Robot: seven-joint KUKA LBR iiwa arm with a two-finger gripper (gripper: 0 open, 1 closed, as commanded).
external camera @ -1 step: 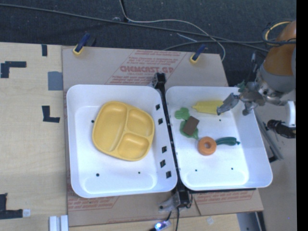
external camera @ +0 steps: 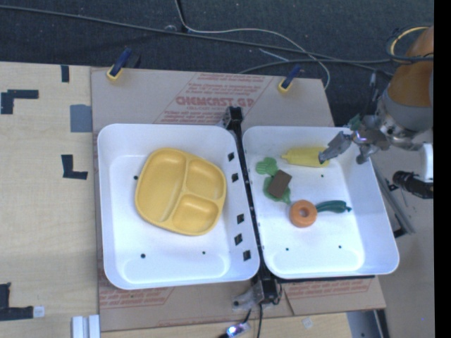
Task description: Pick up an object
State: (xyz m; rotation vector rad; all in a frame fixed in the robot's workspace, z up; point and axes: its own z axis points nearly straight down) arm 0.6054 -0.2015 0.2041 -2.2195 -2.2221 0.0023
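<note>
The right bin (external camera: 366, 238) holds several small objects. A yellow corn-like piece (external camera: 301, 157) lies at its back. Left of the middle are a green leafy piece (external camera: 266, 166) and a brown block (external camera: 280, 182). An orange ring (external camera: 303, 214) and a teal piece (external camera: 332, 206) lie further forward. My gripper (external camera: 345, 156) hangs over the bin's back right corner, open, with nothing between its fingers. Its left fingertip sits just right of the yellow piece's end.
The left bin (external camera: 116, 189) holds a yellow divided plate (external camera: 181, 190). A black divider (external camera: 243, 189) runs between the two bins. Two clamps (external camera: 118, 65) (external camera: 289, 79) pin the cardboard at the back, and cables cross the dark floor behind.
</note>
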